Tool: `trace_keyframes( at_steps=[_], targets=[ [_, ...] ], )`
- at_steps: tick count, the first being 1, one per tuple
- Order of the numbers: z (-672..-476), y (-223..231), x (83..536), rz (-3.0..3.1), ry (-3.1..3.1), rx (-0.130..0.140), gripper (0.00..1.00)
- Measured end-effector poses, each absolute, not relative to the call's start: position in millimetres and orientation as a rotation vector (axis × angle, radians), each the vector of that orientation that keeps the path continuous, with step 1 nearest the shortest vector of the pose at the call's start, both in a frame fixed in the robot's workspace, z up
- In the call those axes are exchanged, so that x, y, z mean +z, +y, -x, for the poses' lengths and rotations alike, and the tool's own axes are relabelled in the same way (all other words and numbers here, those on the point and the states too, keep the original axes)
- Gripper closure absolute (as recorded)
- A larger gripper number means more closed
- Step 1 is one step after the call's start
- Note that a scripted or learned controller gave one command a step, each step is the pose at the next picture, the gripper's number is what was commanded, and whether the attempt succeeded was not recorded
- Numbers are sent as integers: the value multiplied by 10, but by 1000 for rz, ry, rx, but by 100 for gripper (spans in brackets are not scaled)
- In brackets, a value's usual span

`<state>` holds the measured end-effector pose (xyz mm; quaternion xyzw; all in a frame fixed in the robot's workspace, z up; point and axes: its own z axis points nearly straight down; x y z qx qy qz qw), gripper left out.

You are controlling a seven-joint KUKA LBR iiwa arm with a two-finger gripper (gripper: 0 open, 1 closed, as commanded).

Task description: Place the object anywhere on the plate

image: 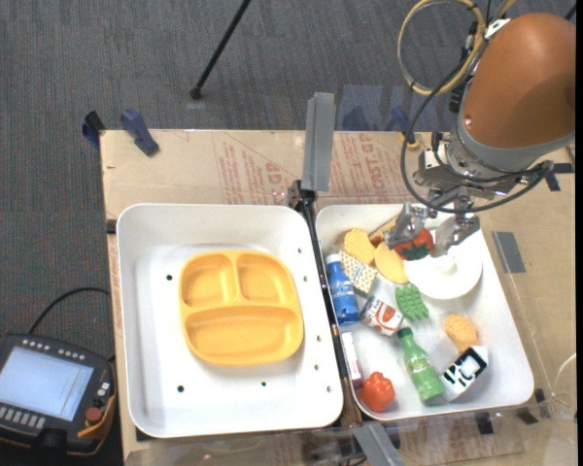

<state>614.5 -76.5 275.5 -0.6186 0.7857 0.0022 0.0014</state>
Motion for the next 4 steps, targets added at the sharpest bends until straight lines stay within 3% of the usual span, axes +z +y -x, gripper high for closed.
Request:
trace_keyframes(
  at_steps=[1,2,3,4],
  targets=[
    [-6066,-5,2353,2133,2305,10,100],
    [-6003,874,2417,2153,2283,8,100],
    [-6006,857,2415,2151,2286,6,0],
    [-6010,891,2510,2149,2282,9,100]
  ],
)
